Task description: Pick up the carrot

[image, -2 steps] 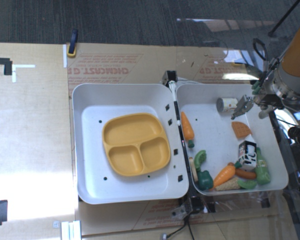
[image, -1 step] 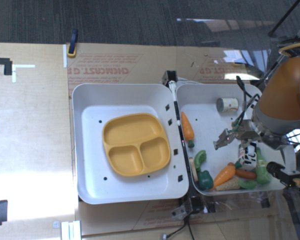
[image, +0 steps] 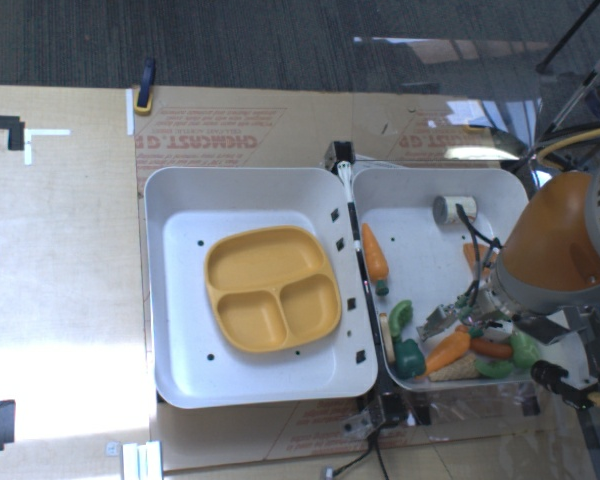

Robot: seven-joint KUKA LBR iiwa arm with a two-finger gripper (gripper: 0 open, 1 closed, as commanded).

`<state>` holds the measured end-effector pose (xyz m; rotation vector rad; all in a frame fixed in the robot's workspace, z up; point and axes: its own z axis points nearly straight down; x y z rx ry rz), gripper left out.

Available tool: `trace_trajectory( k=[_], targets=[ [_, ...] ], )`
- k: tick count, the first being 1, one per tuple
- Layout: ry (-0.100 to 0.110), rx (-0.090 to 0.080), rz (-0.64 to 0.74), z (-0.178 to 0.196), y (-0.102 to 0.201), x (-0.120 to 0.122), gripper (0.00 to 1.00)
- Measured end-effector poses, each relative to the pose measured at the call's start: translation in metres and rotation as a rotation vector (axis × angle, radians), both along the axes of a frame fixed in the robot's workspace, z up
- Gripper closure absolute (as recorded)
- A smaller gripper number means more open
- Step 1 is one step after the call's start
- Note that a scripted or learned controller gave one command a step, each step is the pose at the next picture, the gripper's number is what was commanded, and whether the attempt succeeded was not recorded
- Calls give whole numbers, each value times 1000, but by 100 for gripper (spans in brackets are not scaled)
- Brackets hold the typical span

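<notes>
right bin front [image: 450, 383]: pile of toy veg at the near edge. green pepper [image: 408, 358] left, an orange carrot-like piece [image: 448, 349] beside it, a red piece [image: 492, 348], more green bits [image: 525, 349] to the right.
gripper [image: 458, 313]: low over that pile, just above the orange piece. jaw state: cannot tell, metal parts too cluttered to read.
arm [image: 560, 238]: comes in from the right, orange band over the right bin's right side.
carrot [image: 375, 253]: lies along the left wall of the right bin, green top toward the near side, well apart from the gripper, nothing touching it.
left bin [image: 180, 268]: holds a yellow three-compartment plate [image: 273, 288].
right bin back: grey cylinder [image: 454, 208] near the far wall.
</notes>
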<state>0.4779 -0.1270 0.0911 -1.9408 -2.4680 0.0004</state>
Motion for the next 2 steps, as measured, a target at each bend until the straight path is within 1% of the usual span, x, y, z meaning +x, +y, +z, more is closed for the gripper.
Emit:
trace_trajectory(
  k=[1,2],
  targets=[
    [-3,-1,-8,9,-1,2,100],
    [-3,-1,-7,9,-1,2,0]
  ],
)
